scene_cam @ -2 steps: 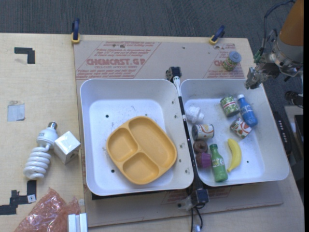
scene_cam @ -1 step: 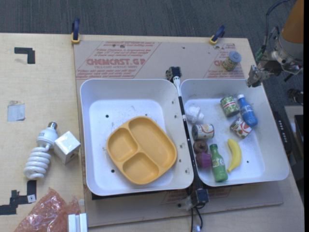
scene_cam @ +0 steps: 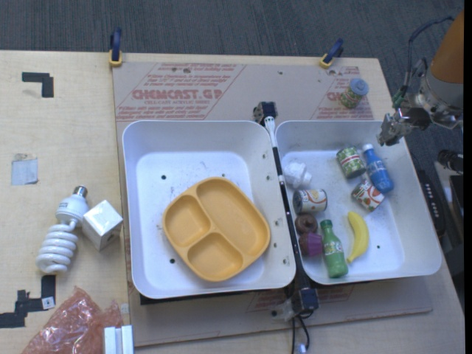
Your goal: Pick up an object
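The right bin (scene_cam: 413,220) holds several small items. Among them are a green can (scene_cam: 349,161), a blue bottle (scene_cam: 377,169), a small red-and-white carton (scene_cam: 366,195), a yellow banana (scene_cam: 358,236), a green bottle (scene_cam: 332,249), a labelled tin (scene_cam: 310,200), a white crumpled piece (scene_cam: 295,174) and a purple-brown piece (scene_cam: 307,236). My gripper (scene_cam: 389,130) hangs over the bin's far right corner, just up and right of the blue bottle and apart from it. I see nothing in it.
The left bin (scene_cam: 140,198) holds a yellow divided plate (scene_cam: 215,228). A small jar (scene_cam: 355,93) stands on the board behind the right bin. Left of the bins lie a spiral bulb (scene_cam: 60,234), a white cube (scene_cam: 102,223) and a red mesh bag (scene_cam: 70,323).
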